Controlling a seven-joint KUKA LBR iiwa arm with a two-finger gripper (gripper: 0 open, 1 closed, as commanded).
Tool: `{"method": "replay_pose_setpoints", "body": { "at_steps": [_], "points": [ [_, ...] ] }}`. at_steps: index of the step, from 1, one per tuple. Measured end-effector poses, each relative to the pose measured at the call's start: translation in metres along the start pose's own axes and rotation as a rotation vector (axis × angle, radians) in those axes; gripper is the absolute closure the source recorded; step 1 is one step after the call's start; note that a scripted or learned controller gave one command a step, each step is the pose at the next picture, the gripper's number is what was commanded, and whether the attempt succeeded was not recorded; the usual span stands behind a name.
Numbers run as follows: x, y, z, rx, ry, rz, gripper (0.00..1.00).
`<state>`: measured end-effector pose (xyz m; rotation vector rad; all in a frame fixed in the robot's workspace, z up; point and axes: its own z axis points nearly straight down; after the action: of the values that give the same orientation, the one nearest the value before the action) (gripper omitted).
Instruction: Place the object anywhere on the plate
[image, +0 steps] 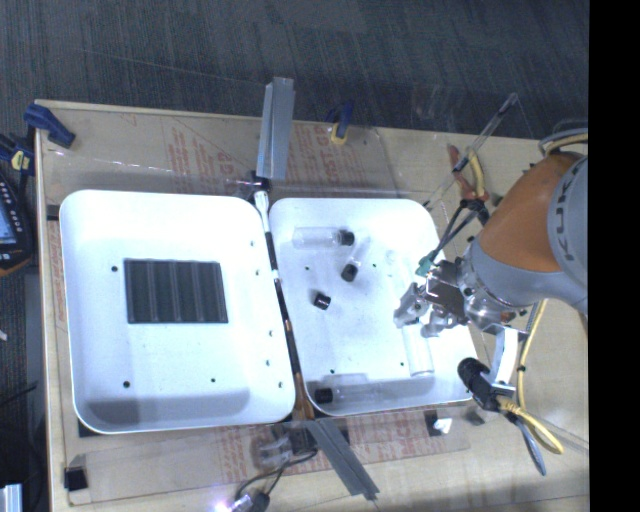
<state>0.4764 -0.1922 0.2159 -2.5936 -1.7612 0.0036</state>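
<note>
Overhead slanted view of a wooden bench bearing two shallow white bins side by side. The left bin (90, 225) holds a dark ribbed rectangle (175, 292) lying flat near its middle; this is most likely the plate the task names. The right bin (390, 215) holds several small things well apart from that plate: a clear tube with a dark cap (325, 238) near the far wall, a small dark piece (350, 271) just below it, a second small dark piece (321, 300) nearer the divider, and a long clear tube (352, 390) lying along the near wall. Which of these is the object to be moved cannot be told. The grey arm (530, 250) with its orange band reaches in from the right, and its gripper (420, 305) hangs over the right side of the right bin, apart from the dark pieces. The metal parts blur together, so it is unclear whether the gripper is released or clenched, and nothing can be seen held in it. The task appears to be at the picking step, with nothing yet on the plate. The next move probably calls for settling on one object, closing on it securely, then carrying it leftward across the divider to the ribbed rectangle.
</note>
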Motion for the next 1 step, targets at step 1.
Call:
{"method": "replay_pose_setpoints", "body": {
  "at_steps": [1],
  "points": [
    [0.1102, 0.0417, 0.0407, 0.0, -0.003, -0.027, 1.0]
  ]
}}
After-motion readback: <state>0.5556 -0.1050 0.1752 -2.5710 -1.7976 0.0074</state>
